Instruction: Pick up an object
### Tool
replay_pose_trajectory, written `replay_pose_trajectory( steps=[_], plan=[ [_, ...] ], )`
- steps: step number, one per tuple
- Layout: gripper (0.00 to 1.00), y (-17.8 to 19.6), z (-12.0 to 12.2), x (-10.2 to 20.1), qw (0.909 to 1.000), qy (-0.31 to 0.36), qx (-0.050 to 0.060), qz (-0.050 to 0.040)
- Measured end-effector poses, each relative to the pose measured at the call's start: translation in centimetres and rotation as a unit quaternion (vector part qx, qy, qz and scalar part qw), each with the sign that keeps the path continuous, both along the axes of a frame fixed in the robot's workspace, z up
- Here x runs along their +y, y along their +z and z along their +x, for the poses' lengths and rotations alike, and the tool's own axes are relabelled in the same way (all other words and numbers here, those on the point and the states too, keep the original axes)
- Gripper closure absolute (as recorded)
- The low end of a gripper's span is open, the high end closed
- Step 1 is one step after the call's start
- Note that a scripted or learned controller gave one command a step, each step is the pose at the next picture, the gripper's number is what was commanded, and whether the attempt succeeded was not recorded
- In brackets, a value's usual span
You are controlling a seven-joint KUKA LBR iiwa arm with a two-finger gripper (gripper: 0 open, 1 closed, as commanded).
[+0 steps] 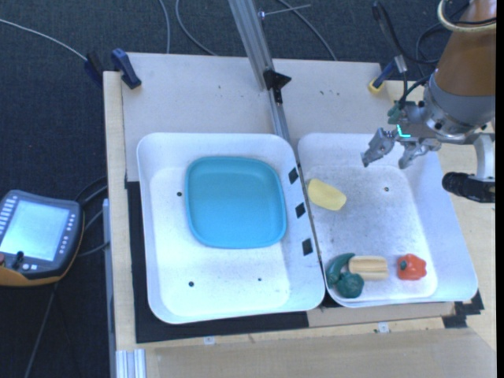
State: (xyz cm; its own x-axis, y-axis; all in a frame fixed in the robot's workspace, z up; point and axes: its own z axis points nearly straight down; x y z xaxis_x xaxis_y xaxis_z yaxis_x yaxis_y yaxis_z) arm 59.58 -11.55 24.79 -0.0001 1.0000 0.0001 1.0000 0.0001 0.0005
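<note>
Two white bins are seen side by side on the bench. A blue plate (235, 201) is set in the left bin (157, 152). In the right bin (441, 203), a yellow piece (326, 194) is seen near the divider, while a green item (344, 276), a tan block (368, 268) and a red pepper (410, 267) are lined along the near edge. The gripper (396, 153) is held above the far end, fingers spread, with nothing between them.

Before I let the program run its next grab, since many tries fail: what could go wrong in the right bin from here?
1. The gripper hangs open near the far end of the right bin, away from every object; a straight descent would likely close on nothing.
2. The green pepper, the tan block and the red pepper crowd the near wall, so fingers may hit it or nudge a neighbour.
3. The rounded yellow piece could slip out.
</note>
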Motion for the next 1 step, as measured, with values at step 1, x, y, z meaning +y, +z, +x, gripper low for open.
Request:
replay_pose_trajectory(
  steps=[1],
  plan=[
    [0.00,-0.01,0.00,0.00,1.0000,0.000,0.000,0.0000]
  ],
)
